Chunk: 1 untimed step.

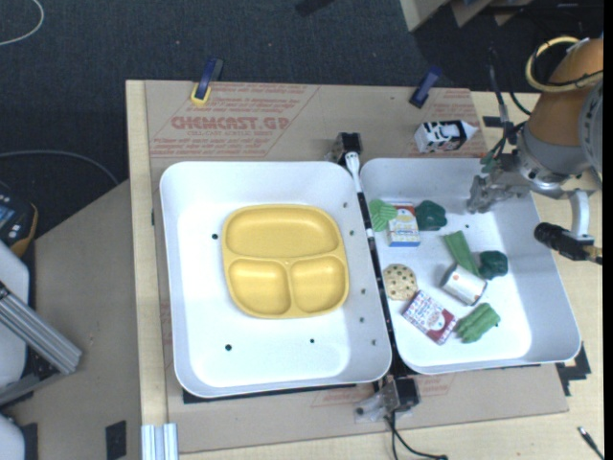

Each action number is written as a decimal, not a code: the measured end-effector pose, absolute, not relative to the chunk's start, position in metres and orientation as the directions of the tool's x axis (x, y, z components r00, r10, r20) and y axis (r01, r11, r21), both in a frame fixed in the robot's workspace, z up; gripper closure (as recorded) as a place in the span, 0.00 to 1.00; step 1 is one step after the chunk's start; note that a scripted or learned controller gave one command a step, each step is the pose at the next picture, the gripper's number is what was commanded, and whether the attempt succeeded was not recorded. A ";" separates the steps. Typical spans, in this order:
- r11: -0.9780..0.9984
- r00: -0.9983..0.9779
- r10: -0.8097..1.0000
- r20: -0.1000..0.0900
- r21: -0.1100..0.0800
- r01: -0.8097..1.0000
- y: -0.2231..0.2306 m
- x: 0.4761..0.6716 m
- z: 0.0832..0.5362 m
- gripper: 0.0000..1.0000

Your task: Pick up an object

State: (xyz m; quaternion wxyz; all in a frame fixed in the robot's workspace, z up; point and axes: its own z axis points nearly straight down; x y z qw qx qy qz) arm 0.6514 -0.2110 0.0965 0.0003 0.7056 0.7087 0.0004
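Note:
My gripper (482,197) hangs over the upper right part of the right bin (536,338), above bare bin floor. Nothing shows between its tips. Below and left of it lie several small objects: a small carton (403,226), a dark green piece (431,216), a light green leafy piece (383,215), a green stick (461,250), a dark green lump (493,264), a silver can (464,284), a cookie (399,278), a red packet (429,316) and a green vegetable (478,322).
The left bin (192,343) holds a yellow divided plate (284,259). A black-and-white cow toy (445,135) sits on the bench behind the right bin. Clamps (204,81) grip the board's far edge. A black handle (565,241) juts from the arm over the right bin's rim.

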 end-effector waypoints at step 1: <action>0.001 -0.001 1.000 -0.002 0.006 1.000 -0.207 0.645 0.146 1.00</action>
